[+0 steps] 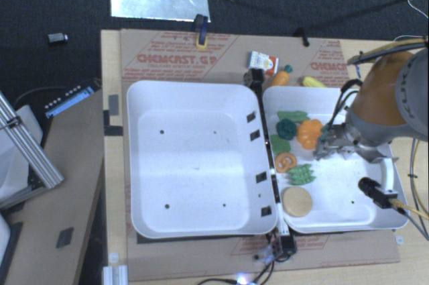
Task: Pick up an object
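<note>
My gripper [326,143] hangs low in the right bin [335,206], its tip just right of an orange pepper-like toy [308,132]. Dark green leafy pieces [289,119] lie at the bin's upper left, with another green piece [281,143] below them. An orange-and-white slice [285,161] and a light green pod [301,174] lie further down. A tan round disc [297,200] rests near the bin's front left corner. Nothing shows between the fingers.
The left bin [194,156] stands beside the right one. Behind the bins on the cardboard lie a carrot [279,78], a yellow toy [312,82] and a small white-and-red box [262,62]. A yellow-blue clamp [200,32] sits at the back edge.
</note>
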Robot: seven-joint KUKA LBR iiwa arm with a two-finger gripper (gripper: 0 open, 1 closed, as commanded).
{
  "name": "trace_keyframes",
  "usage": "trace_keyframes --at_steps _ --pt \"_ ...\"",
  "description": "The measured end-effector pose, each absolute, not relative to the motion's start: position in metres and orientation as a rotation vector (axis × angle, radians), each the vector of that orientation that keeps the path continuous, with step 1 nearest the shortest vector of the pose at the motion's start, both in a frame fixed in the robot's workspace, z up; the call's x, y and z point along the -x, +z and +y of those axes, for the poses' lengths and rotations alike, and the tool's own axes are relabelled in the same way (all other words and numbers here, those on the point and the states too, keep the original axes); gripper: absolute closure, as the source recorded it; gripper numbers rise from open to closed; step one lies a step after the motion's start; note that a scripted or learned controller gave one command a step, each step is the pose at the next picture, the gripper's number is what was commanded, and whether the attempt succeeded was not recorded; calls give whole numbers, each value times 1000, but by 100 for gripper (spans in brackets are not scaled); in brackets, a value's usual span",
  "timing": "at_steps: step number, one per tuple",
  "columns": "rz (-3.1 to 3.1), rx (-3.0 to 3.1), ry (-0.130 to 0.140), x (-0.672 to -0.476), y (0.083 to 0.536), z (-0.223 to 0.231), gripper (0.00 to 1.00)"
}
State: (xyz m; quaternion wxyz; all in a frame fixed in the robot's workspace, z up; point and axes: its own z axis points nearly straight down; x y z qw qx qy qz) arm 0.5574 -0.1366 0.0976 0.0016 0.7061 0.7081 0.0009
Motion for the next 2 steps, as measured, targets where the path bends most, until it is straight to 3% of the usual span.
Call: trace_keyframes --at_steps 1,2 --pt "2232 -2216 -4 -624 84 -97 100" --pt "2219 -2202 21 -630 379 -69 100"
